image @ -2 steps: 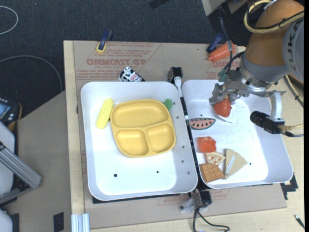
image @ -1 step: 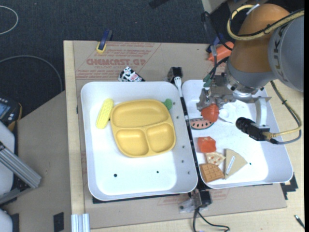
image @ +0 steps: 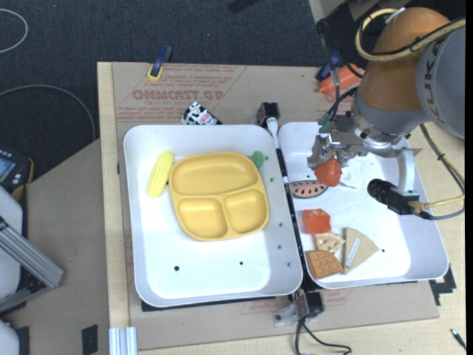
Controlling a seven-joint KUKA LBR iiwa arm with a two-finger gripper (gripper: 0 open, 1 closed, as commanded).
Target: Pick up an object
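My gripper (image: 327,160) hangs over the back left part of the right bin (image: 421,261). A small red rounded toy (image: 329,173) sits between its fingertips, and the fingers are shut on it. Just below it a watermelon slice (image: 309,190) lies against the bin's left wall. Further forward lie a red block (image: 316,220), a pale cracker piece (image: 329,241), a brown waffle square (image: 319,262) and a tan wedge (image: 360,247).
The left bin (image: 148,257) holds a yellow divided plate (image: 218,194), a corn cob (image: 159,172) and a small green item (image: 256,157). A black cylinder with a cable (image: 388,192) juts off the arm over the right bin. A cow-patterned toy (image: 198,115) lies behind the bins.
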